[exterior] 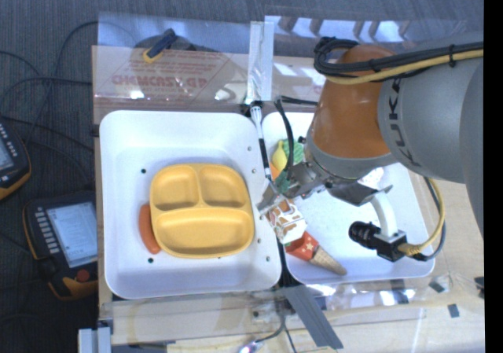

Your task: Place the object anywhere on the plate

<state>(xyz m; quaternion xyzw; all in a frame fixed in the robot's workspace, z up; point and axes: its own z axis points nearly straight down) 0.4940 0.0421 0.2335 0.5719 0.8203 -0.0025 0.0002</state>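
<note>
Grey carpet surrounds the bench, where two white bins sit side by side. Over the right bin looms the arm, its hand low near the dividing wall; whether it is open or closed on anything cannot be told. The left bin carries the yellow plate, three-sectioned, with an orange item tucked at its left edge. Just below the hand lies a small patterned object, beside a cone-shaped toy. Judged well done: confirm a firm grip, lift clear of the wall, release over a plate section.
</note>
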